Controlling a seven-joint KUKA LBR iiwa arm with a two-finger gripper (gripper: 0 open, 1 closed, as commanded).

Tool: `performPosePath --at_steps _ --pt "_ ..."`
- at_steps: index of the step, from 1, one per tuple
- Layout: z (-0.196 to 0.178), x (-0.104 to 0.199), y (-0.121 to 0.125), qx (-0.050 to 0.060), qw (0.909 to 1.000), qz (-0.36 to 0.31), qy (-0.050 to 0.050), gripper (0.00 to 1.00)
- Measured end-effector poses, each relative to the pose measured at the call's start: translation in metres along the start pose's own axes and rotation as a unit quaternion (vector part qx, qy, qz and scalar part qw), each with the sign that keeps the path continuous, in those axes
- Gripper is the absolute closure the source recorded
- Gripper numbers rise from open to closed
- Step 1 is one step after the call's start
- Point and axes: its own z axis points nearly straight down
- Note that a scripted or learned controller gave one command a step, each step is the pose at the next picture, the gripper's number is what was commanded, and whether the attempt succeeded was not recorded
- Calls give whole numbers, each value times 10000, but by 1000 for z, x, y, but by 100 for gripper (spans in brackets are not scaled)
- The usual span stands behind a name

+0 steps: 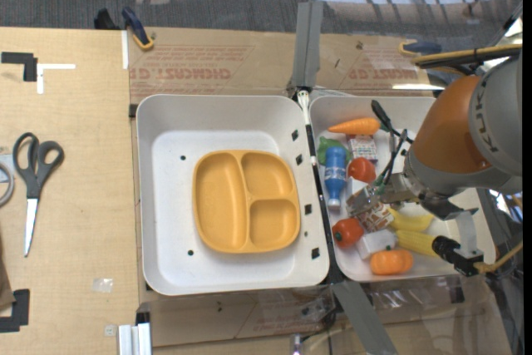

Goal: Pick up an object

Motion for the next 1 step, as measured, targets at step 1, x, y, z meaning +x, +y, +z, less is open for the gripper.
performPosePath --at_steps 1 --pt "-9 -1 1 -5 10000 -8 0 100"
